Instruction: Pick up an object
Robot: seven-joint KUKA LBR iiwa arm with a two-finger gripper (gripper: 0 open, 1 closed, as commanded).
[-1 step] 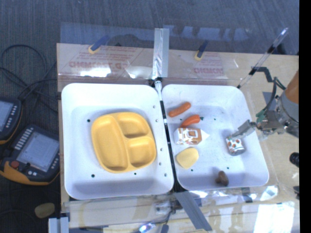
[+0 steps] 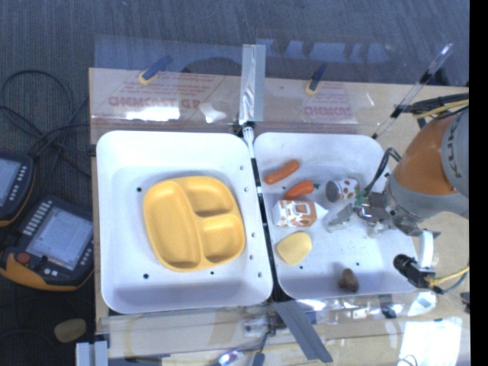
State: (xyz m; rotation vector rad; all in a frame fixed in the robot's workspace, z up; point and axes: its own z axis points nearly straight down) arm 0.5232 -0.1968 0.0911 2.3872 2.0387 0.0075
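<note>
Dark ribbed carpet surrounds a wooden bench bearing two shallow white plastic bins. Its left bin holds a glossy yellow divided plastic tray. The right bin holds two orange carrot-shaped toys, a small printed carton, a pale yellow rounded lump, a small metal can and a dark brown nugget. The gripper sits low by the can and carton; whether it is spread or clenched I cannot tell, and nothing is plainly held. Judging by this, the reach is under way; next comes closing squarely on one item, perhaps the slippery can
</note>
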